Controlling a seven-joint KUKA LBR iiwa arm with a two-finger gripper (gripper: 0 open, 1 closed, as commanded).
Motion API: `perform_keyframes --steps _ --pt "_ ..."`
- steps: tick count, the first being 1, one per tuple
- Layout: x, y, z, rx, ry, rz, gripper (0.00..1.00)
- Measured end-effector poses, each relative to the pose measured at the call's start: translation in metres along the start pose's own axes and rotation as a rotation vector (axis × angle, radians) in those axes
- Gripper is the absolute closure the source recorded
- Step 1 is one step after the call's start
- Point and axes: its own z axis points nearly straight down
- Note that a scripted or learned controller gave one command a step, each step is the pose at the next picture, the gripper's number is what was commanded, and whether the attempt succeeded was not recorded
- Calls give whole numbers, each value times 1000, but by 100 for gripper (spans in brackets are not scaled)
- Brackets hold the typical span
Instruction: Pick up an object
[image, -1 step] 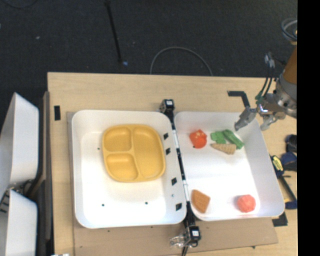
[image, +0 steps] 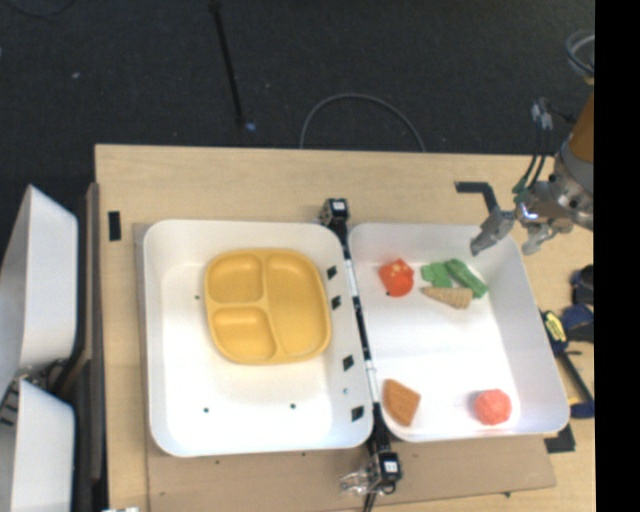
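Two shallow white bins sit side by side on the table (image: 120, 190), and this layout seems chosen so that things can be taken from one bin and perhaps put into the other. The left bin (image: 170, 400) contains a yellow divided plate (image: 268, 305) with three compartments; the plate lies flat, and I see nothing inside its compartments.

The right bin (image: 530, 330) contains all the loose objects, so the thing to pick up must be one of them. Near the far side of this bin there is a red round object (image: 397, 277), maybe a toy tomato. Just beside it, to the right, lies a green object (image: 455, 274), and a tan object (image: 448, 296) is touching its near edge. Near the front side of the bin there is an orange-brown piece (image: 402, 402) close to the wall between the bins, and a pink ball (image: 492, 406) well apart from it, toward the right.

The end effector (image: 510, 232) hangs above the far right corner of the right bin, near the green object but not touching it. Its two fingers appear spread apart, with nothing between them. I judge that no object is grasped yet. The green and tan pair is nearest, but because they touch, a clean grasp of one could be difficult.
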Motion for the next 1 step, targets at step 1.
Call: perform_keyframes --steps 1 --pt "-10 1 46 3 -2 1 0"
